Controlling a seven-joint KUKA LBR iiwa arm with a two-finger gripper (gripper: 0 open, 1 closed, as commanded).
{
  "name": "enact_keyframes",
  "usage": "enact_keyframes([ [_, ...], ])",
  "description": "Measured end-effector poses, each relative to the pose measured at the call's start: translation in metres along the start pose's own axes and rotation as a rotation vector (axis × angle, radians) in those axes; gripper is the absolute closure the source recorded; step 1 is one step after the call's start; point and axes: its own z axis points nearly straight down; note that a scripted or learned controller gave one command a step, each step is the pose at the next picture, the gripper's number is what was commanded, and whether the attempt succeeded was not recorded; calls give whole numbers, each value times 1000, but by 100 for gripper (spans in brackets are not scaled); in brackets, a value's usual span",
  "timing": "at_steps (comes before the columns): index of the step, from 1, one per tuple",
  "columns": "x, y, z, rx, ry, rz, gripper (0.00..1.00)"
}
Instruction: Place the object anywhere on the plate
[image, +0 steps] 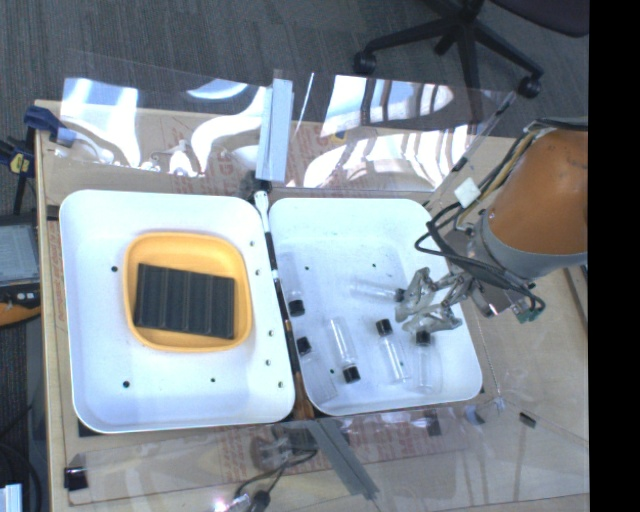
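1. This was a robotics lab, a test bench rather than a home or shop.
2. An arm (540, 200) with loose cables (480, 215) reached over the bench (540, 440).
3. Two bins (90, 400) sat side by side, one under the jaws, the other well to their left.
4. Clear shields (400, 110) stood beyond the jaws.
5. An office chair base (450, 40) stood on grey carpet (150, 40) farther back.
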Motion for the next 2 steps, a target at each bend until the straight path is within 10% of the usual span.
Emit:
enact_keyframes([
  [2, -46, 101, 50, -2, 0, -284, 100],
])
